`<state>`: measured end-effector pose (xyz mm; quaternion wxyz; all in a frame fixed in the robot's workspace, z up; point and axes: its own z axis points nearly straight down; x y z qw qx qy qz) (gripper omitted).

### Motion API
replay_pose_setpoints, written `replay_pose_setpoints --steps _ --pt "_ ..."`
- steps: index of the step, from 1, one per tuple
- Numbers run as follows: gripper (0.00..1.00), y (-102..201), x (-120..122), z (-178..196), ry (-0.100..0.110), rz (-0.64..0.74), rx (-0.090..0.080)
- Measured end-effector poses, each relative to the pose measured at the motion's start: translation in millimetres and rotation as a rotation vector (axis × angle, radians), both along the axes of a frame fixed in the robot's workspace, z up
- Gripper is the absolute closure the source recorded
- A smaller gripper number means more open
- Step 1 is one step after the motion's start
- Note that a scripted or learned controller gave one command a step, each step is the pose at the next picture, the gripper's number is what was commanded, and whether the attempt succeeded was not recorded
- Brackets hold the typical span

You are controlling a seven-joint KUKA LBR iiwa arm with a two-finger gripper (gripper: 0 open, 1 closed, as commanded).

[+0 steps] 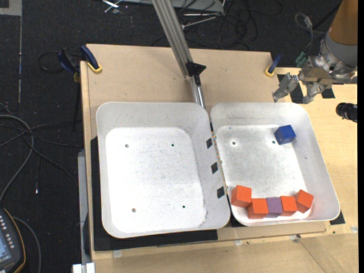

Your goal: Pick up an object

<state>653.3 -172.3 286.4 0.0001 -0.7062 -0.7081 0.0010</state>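
- Tool [297, 90]: upper right of the frame, at the end of the grey arm with its orange band. It hangs over the tabletop just beyond the upper rim of the right bin. Its two dark fingers look spread apart, with nothing between them.
- Blue block [285, 133]: nearest candidate, in the upper right part of the right bin, just below the tool in the frame. It stands alone, well apart from the other blocks and clear of the bin wall, turned slightly askew.
- Handling, blue block: judged a small rigid cube, light, not fragile, with flat faces that may be a little smooth. Best taken across two opposite side faces, fingers turned to match its skew and closing near mid-height. Free space on every side makes it the easiest pick.
- Row of blocks, lower right of the right bin: orange block [242, 195], orange block [258, 207], purple block [274, 205], orange block [288, 204], orange block [305, 200]. They sit touching or nearly so, against the lower wall.
- Handling, row: likely the same light, stiff cubes, but there is little room for fingers between neighbours; the two end blocks offer the only free sides.
- Right bin [318, 152]: shallow, white, speckled floor.
- Left bin [108, 152]: shallow, white, beside the right bin at centre left.
- Tabletop [142, 73]: pale board beneath both bins, clamps at its upper corners.
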Motion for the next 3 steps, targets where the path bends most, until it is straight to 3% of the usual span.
replay_pose_setpoints --steps 1,2,3 --pt "0.0 22 -54 -57 0.007 -0.004 0.003" --pt "0.0 -46 -32 -13 -0.008 -0.008 -0.005" --pt "0.0 -46 -22 -142 0.006 -0.003 0.002"
